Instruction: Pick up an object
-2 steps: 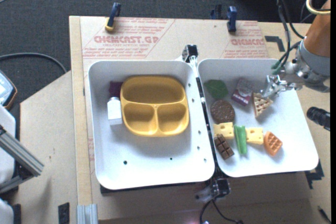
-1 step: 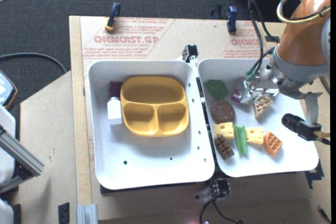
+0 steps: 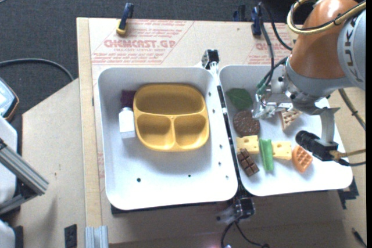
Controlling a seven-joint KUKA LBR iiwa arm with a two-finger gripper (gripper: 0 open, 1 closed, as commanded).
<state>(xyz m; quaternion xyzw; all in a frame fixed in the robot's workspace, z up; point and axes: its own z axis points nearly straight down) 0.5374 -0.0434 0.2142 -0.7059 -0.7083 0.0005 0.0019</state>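
A: Bins side by side on the bench. Left bin (image 3: 110, 183) holds a yellow divided tray (image 3: 171, 116), three compartments; a small white bottle (image 3: 126, 122) and a dark maroon piece (image 3: 128, 96) sit against the tray's left edge.

B: Right bin?

A: Right bin (image 3: 302, 186) carries the toy food. Green leaf (image 3: 240, 98) near the top left corner, round brown cookie (image 3: 246, 123) below it, yellow cheese wedge (image 3: 248, 143) under that, chocolate bar (image 3: 249, 162) at the bottom left. Green bean pod (image 3: 267, 154) lies upright beside the cheese, a second yellow piece (image 3: 283, 151) touching it on the right, orange waffle (image 3: 301, 159) further right. Small tan waffle piece (image 3: 289, 118) just beside the gripper.

B: Gripper itself?

A: Gripper (image 3: 267, 108) hangs low over the upper middle of the right bin, between cookie and tan waffle. Fingers too cluttered to read; cannot tell their spread. Nothing seen between them.

B: Obstructions?

A: Arm's orange band (image 3: 325, 14) and grey wrist cover the bin's upper right. Black cable fitting (image 3: 312, 144) lies over the right side, near the orange waffle.
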